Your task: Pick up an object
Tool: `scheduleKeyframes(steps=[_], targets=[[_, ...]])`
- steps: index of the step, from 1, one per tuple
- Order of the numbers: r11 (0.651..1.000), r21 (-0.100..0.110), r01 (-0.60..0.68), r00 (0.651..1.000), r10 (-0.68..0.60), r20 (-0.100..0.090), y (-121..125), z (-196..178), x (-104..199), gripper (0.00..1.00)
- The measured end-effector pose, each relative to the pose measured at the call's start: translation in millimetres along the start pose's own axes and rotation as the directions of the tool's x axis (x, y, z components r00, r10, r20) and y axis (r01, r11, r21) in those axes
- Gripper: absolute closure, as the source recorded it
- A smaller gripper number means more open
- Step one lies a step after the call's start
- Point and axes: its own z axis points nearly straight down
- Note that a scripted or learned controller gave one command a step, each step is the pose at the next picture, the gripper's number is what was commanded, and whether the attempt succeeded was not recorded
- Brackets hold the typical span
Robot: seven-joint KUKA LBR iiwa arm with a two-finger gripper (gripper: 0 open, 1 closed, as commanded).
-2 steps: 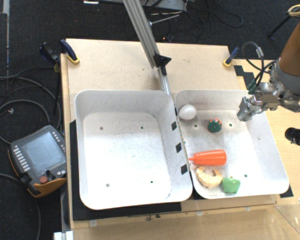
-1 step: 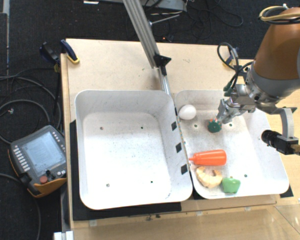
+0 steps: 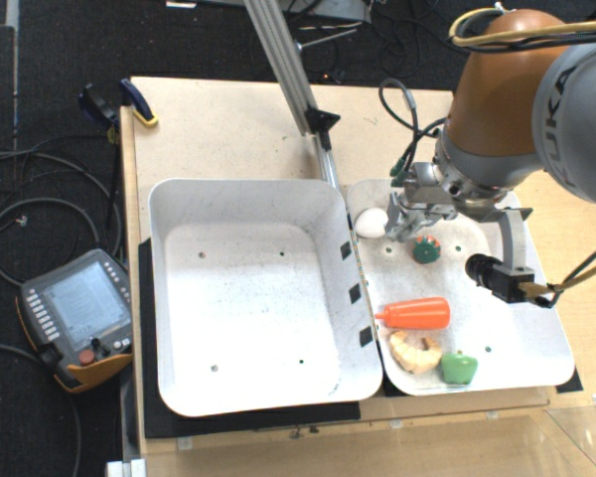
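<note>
the grey arm (image 3: 536, 97) with its orange band reaches in from the right and hangs over the far part of the right bin (image 3: 536, 351), its gripper (image 3: 409, 222) pointing down toward the bin floor. whether the gripper is released or clenched cannot be told from this slanted view, since the wrist body covers most of it, and nothing is seen caught in it. a white egg (image 3: 371, 224) lies just left of the gripper, near the bin's left wall, so close that it may be touching. a small green and red toy (image 3: 425, 250) sits just below and right of the gripper, on the bin floor. further toward the near side lies an orange carrot (image 3: 415, 313) on its side, close to the wall shared with the left bin (image 3: 179, 207). just beside the carrot, nearer the front rim, is a pale ring-shaped pastry (image 3: 415, 352), and a green pepper (image 3: 459, 368) rests next to it on the right, touching or almost touching. a black fitting (image 3: 497, 276) on a bracket hangs off the arm over the right side of that bin. on the floor to the left of the bench lies a control pendant (image 3: 77, 311) with a screen, its cables looping over the dark carpet.
</note>
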Motion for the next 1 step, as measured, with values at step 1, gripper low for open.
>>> scheduleKeyframes(steps=[1], targets=[[1.0,0.003,0.0,1.0,0.0,0.001,-1.0,20.4,47.8,1.0]])
